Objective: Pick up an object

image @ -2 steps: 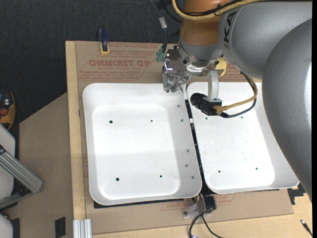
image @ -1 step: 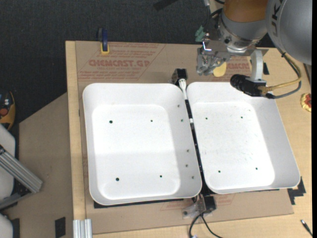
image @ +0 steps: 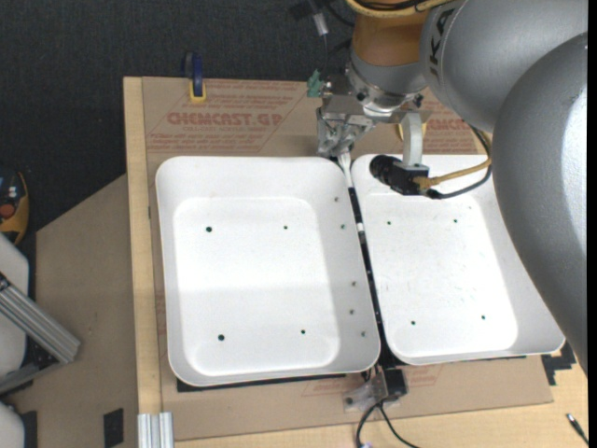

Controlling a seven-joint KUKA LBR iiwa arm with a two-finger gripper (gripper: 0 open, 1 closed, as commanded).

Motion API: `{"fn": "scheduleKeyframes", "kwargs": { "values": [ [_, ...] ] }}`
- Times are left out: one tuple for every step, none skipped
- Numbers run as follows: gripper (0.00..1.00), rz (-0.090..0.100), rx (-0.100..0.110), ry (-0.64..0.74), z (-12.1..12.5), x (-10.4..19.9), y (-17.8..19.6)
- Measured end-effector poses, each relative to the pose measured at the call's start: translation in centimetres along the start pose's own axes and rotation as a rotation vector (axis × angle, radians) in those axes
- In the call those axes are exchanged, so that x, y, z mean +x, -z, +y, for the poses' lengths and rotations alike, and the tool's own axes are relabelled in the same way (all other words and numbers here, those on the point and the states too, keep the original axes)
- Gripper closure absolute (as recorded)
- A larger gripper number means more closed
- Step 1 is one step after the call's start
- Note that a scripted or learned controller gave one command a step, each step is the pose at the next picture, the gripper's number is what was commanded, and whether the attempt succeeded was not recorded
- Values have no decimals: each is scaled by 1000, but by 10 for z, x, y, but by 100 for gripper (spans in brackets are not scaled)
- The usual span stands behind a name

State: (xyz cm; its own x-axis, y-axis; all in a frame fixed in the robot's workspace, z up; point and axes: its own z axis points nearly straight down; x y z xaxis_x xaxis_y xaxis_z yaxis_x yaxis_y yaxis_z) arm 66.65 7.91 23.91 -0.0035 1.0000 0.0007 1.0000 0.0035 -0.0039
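A cardboard-topped bench (image: 233, 110) holds two white bins, the left bin (image: 256, 264) and right bin (image: 448, 269), neither showing any object to pick; the gripper (image: 373, 143) hangs over their far edge, its opening indiscernible, so finding a target comes first.

Dark speckled floor (image: 140, 26) runs behind and to the left of the claw (image: 373, 143). Below it: brown cardboard sheet (image: 252, 115) with red print, covering the bench. Blue-and-yellow clamp (image: 195, 75) on the sheet's back edge, well left of the claw. Aluminium extrusion (image: 37, 325) far lower left. Black cable and small connector (image: 382, 395) at the sheet's front edge, straight below. Light is even, no hard shadows.
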Motion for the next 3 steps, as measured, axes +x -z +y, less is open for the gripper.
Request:
{"fn": "scheduleKeyframes", "kwargs": {
  "values": [
    [100, -2, -12, -7, 0, -44, 69],
    [100, -9, -13, -18, -21, -177, 123],
    [100, 2, 4, 3, -3, -85, 31]
  ]
}}
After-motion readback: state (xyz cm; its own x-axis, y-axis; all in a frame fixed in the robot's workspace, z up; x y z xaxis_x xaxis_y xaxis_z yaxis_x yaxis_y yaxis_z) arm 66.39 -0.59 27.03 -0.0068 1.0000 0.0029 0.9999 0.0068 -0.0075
